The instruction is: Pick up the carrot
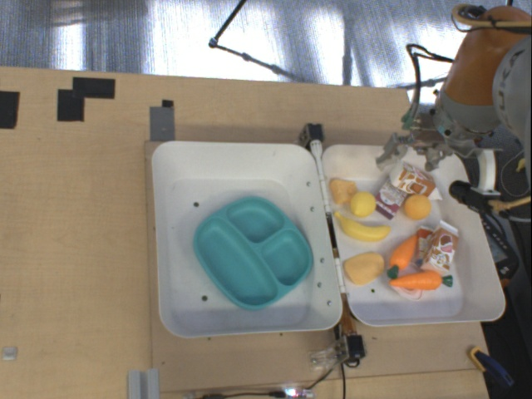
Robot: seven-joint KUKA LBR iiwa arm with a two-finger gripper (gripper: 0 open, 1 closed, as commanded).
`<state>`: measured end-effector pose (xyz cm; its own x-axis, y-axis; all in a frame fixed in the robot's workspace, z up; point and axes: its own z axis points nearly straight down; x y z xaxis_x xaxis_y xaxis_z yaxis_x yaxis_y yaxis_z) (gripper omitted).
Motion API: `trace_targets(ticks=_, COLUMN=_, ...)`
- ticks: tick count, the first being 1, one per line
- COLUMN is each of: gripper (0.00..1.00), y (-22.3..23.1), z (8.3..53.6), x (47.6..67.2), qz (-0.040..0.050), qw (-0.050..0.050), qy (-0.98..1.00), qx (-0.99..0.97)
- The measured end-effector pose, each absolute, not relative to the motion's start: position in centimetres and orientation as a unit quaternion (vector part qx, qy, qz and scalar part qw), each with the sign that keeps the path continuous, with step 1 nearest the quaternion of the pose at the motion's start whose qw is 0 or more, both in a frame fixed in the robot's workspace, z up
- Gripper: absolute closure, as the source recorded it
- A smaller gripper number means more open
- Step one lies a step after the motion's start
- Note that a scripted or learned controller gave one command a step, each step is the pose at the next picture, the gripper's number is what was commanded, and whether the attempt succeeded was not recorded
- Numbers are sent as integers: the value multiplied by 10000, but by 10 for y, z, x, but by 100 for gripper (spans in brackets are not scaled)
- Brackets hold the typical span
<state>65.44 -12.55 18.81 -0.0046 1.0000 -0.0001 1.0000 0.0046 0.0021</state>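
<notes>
A: Fingers (pixel 413 150) spread apart, nothing between them, hanging over far edge of right bin (pixel 478 306), just above a small snack packet (pixel 404 188). Grey wrist w/ orange band (pixel 482 52) reaching in from right.

B: Carrot?

A: Two in right bin. One carrot (pixel 403 252) lying at a slant near bin's middle, green top toward near side. Second carrot (pixel 420 281) lying flat along near side, just below the first, green end pointing right. Both well apart from fingers.

B: Around them?

A: Second packet (pixel 440 248) just right of slanted carrot, touching or nearly so. Orange (pixel 417 208) beside first packet. Banana (pixel 363 229) to the left, lemon (pixel 362 204) above it, a tan piece of food (pixel 342 190) by the divider, potato-like lump (pixel 364 267) left of the carrots.

B: Other side?

A: Left bin (pixel 166 223) w/ teal divided plate (pixel 253 250), three compartments, roughly centred. Both bins side by side on tan desk (pixel 75 248); black blocks (pixel 83 96) at desk's far left corner.
</notes>
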Motion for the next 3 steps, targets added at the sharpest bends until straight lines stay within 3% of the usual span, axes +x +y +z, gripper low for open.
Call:
trace_targets(ticks=1, gripper=0, y=-109, z=165, x=574, qz=1, qw=1, qy=6828, qx=7306)
trace_targets(ticks=2, gripper=0, y=-122, z=87, x=528, qz=20, qw=37, qy=7450, qx=6671)
trace_targets(ticks=3, gripper=100, y=-121, z=98, x=530, qz=37, qw=54, qy=7459, qx=6661)
